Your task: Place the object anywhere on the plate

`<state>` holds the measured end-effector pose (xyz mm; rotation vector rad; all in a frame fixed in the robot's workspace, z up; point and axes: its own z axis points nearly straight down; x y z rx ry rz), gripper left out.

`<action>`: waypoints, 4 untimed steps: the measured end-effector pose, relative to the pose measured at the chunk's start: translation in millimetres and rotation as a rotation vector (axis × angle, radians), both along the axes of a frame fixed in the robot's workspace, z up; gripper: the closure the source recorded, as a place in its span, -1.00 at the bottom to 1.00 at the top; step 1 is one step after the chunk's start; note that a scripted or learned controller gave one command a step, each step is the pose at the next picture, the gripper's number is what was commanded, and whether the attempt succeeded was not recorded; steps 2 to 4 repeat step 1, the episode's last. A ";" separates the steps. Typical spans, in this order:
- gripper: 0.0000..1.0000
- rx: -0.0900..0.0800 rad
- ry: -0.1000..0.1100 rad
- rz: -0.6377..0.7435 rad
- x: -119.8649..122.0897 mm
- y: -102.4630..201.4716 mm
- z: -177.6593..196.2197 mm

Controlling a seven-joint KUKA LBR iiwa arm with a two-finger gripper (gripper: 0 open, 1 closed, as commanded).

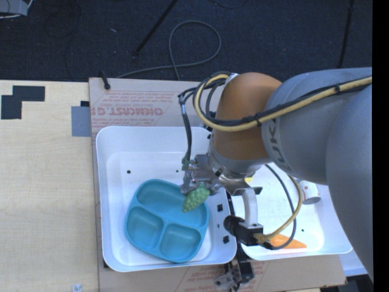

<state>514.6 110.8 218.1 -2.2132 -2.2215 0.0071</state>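
A blue plate (159,225) with three compartments lies in the left white bin (115,163), toward its front. A small green bumpy object (195,199), like a bunch of grapes, hangs over the plate's right rim. My gripper (197,185) comes down from the arm's orange wrist and is shut on the green object's top, holding it tilted just above the plate's upper right edge.
The right white bin (331,236) holds an orange carrot-like piece (284,242) near its front and a small white item (309,192) by the arm. Cables loop around the wrist. Cardboard lies under both bins; a pale wooden bench surface spreads to the left.
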 end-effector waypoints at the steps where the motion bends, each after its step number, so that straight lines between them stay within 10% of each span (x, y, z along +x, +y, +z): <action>1: -1.00 -0.001 -0.002 -0.003 0.8 -1.8 0.4; 4: -1.00 -0.001 -0.002 -0.003 0.8 -1.8 0.4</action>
